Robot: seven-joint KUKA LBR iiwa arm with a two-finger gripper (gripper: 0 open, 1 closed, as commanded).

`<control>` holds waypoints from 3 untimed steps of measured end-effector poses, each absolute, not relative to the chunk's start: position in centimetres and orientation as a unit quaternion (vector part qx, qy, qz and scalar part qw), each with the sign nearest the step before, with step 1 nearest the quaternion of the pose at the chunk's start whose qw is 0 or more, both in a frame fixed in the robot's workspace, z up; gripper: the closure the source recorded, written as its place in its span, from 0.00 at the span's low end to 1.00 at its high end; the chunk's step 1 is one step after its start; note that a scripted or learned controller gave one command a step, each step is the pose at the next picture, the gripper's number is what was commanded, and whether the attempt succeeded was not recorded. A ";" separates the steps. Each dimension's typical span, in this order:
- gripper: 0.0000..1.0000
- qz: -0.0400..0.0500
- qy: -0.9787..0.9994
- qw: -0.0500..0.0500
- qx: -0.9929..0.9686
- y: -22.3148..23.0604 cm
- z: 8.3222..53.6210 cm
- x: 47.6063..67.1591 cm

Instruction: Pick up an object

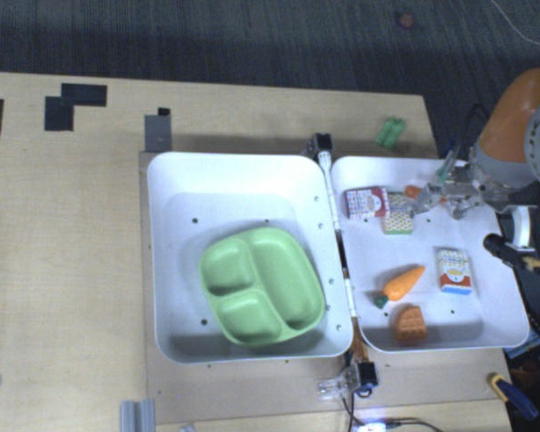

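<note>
Across the upper part of the frame we see a dark grey carpeted floor (pixel 252 16) with a fine ribbed texture. A thin pale cable (pixel 499 12) curves over it at the upper right, and a small reddish speck (pixel 405 20) lies near the top edge. Below the floor we see the light wooden bench (pixel 63 268), which occupies the left and centre of the frame. Black rectangular tape marks (pixel 72 104) sit at its upper left, and a small grey bracket (pixel 158 131) stands just right of them. A small green object (pixel 390 132) rests near the bench's upper right corner. Lighting is even and soft, with faint shadows.
</note>
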State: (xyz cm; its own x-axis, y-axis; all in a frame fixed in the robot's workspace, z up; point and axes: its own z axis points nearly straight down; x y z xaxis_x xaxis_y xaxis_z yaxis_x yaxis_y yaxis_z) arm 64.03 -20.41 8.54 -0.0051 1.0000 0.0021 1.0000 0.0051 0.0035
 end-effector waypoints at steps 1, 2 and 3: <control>0.00 -0.001 0.708 -0.001 0.706 -16.4 8.5 66.8; 1.00 -0.001 0.709 -0.001 0.705 -16.4 9.6 66.9; 1.00 0.003 0.709 0.002 0.705 -9.9 21.6 64.4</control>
State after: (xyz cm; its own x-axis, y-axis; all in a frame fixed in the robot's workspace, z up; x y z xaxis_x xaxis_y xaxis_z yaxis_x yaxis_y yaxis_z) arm 64.42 -9.94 21.61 -0.0066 1.0000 0.0003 1.0000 0.0066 0.0073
